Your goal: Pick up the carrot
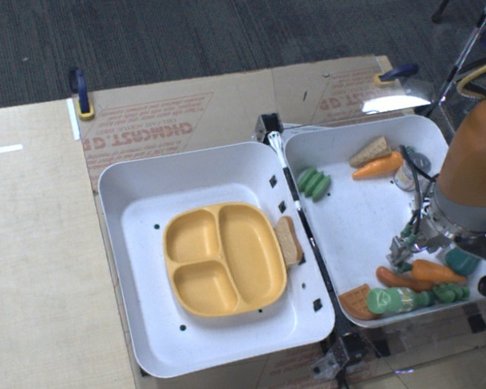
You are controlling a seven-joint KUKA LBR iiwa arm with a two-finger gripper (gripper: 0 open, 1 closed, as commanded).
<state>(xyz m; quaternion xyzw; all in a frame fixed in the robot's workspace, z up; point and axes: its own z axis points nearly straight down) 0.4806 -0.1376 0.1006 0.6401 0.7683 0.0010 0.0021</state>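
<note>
The end effector (407, 249) hangs low in the near corner of its bin (358, 220), right over a crowded heap. From where I stand the wrist hides too much: I can't tell how far open it is, or whether it has hold of anything.

A carrot (436, 273) lies just beneath it, a shade toward the arm, with its tip nearly under the tool. Touching that carrot on the side away from the arm is a shorter orange piece (389, 276). Just past both, against the bin wall, lie a green bottle (397, 301) and a small dark green lump (451, 294). A teal block (466, 259) sits on the arm's side of the carrot.

That crowding is the worry. I reckon a closing grasp here could catch the orange piece instead, or pinch both and lose them on the lift. The carrot tapers, so a grip near its thin end may let it squirt out. A push straight down could also jam it against the bottle.

Well away, across the same bin, a second carrot (375, 169) lies next to a bread crust (369, 152), with green pods (315, 183) farther off. That one has more room around it, yet the crust could get dragged along.

Farthest off, the other bin (133, 253) holds a yellow plate (226, 258), and it seems too distant to interfere.
</note>
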